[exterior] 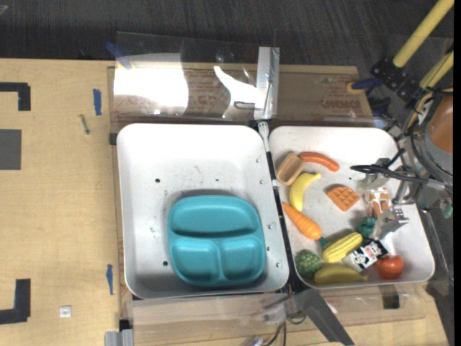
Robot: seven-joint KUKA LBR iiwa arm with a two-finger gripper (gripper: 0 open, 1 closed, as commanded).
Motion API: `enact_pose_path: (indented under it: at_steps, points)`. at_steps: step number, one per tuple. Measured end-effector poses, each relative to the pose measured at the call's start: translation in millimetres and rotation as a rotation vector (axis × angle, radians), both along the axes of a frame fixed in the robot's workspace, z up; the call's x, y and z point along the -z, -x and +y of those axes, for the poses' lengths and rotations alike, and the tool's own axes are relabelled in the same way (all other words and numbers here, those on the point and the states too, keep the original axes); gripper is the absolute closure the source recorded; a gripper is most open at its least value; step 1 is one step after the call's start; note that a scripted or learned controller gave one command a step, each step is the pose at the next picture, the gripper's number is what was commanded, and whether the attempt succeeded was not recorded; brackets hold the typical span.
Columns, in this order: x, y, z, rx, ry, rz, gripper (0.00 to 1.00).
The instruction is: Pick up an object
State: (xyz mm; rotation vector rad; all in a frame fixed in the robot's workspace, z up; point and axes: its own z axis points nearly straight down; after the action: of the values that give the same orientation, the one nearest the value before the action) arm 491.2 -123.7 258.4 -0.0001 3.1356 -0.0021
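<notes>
The gripper point(382, 211) is seen low at three o'clock in the right bin point(425, 265); whether it is parted or closed cannot be told, and nothing is seen held. Toy foods are crowded below it: corn cob point(341, 246), tomato point(390, 267), carrot point(302, 222). A neighbour could be nudged, or a grasp spoiled, by such crowding.

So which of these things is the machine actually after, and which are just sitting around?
Part of the job (anything it might pick up, all in the right bin):
- banana
- carrot
- corn cob
- waffle
- tomato
- end effector, over these toys

Just lying about:
- teal divided tray
- left bin it sits in
</notes>
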Motion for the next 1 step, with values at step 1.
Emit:
enact_pose_path:
  at_steps: [1]
  points:
    - [142.5, -3.8, 7.1, -0.079, -0.002, 0.005, 0.0]
